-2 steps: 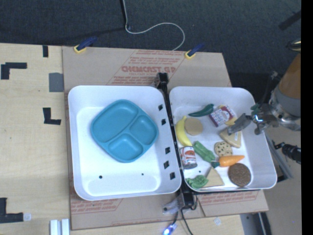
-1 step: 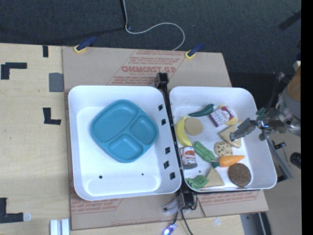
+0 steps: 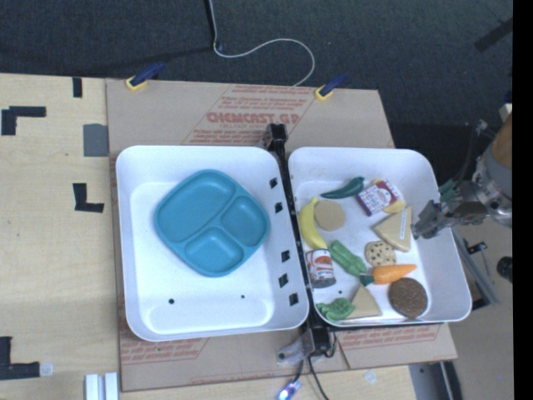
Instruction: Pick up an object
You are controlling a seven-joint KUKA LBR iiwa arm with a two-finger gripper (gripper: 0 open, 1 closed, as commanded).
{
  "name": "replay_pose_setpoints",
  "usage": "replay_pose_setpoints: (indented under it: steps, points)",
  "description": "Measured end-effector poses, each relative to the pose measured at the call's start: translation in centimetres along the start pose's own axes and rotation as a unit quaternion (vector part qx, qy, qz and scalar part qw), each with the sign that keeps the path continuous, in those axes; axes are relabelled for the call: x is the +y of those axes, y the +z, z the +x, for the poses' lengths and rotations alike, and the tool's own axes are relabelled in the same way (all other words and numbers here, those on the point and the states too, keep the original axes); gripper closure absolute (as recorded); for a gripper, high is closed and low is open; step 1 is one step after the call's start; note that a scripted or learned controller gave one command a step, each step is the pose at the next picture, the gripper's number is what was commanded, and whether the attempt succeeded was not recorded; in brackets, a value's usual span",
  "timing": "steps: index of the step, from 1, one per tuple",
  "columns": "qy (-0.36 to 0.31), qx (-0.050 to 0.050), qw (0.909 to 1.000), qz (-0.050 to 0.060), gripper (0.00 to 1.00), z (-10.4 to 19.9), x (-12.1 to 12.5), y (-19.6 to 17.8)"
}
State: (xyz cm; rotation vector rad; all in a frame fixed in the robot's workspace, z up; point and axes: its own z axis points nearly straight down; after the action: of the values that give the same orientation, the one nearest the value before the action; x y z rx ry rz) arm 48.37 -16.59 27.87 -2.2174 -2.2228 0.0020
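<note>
Bench w/ cardboard under two bins: left bin has a blue tray; right bin is packed w/ toy food, cheese wedge nearest the gripper at its rim. Grip state: can't tell. Risk: crowding, so it may nudge neighbours or grab nothing.
</note>
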Motion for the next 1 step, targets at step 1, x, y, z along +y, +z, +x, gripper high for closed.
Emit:
replay_pose_setpoints:
  steps: [1]
  points:
    - [-0.003,0.001,1.0000,0.001,1.00,9.31,-0.01,2.88]
